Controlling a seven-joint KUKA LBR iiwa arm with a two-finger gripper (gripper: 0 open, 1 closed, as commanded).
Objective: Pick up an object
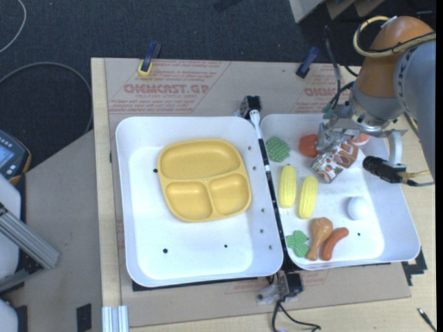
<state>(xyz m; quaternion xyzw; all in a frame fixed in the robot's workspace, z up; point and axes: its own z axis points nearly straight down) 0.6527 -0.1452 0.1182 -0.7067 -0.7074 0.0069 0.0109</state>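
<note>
Tool [334, 138] positioned at 12 o'clock in the right bin [387, 251], directly over a red-and-white carton [334, 163]; finger state cannot be told. Carton flanked at 9 o'clock by a tomato [309, 144].

A brown board [208, 81] printed with red lettering lies under two white bins. The left bin [138, 206] holds a yellow divided plate [203, 178] (three compartments, one long and two smaller). A blue-and-yellow clamp [147, 59] grips the board's far edge, with a dark clamp [306, 63] further right. Cables [21, 75] trail over the dark carpet [83, 19].
</note>
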